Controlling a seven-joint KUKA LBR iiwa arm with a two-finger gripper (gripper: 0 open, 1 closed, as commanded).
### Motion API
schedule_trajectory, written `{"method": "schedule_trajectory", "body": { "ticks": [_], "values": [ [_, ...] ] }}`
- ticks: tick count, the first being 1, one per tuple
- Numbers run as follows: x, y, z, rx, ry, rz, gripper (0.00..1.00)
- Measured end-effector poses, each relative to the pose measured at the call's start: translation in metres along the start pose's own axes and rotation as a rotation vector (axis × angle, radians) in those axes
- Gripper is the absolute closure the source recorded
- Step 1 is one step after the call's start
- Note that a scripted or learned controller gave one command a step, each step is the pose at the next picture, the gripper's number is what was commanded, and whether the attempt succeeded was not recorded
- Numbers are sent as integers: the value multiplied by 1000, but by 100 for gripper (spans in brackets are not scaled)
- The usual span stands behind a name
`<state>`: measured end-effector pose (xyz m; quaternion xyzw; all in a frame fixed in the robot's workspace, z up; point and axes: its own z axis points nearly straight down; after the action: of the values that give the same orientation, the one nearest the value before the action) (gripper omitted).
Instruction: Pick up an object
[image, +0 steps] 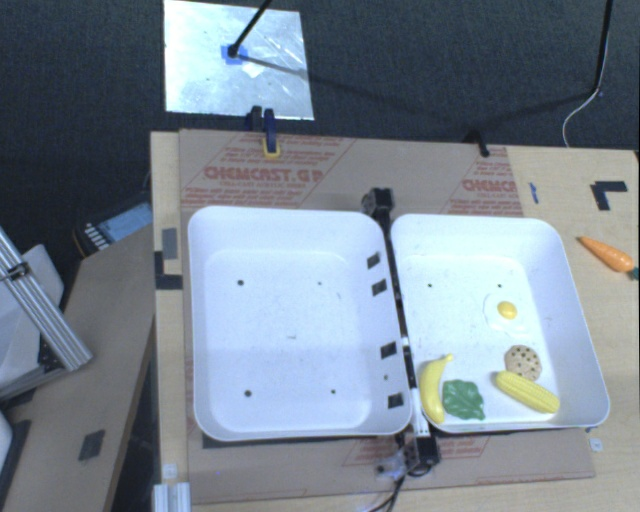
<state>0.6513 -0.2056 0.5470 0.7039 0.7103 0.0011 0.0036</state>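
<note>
The arm's side of the bench, seen from above.

Along the view's right side, where the arm reaches in, the camera takes in the brown bench (600, 170) and the outer rim of the right bin (578, 300).

Red "CHEMCAST" print on the brown board (262, 172) (repeated at right, partly hidden)

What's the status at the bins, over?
Right bin holds banana, green leaf, corn cob, cookie, fried egg. All lying free. Carrot out on the bench.
</note>
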Motion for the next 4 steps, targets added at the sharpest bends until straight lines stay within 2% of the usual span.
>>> {"method": "schedule_trajectory", "body": {
  "ticks": [1, 3, 4],
  "values": [
    [78, 18, 12, 3, 4, 1, 100],
    [266, 19, 55, 6, 6, -5, 100],
    [326, 20, 25, 2, 5, 1, 100]
  ]
}}
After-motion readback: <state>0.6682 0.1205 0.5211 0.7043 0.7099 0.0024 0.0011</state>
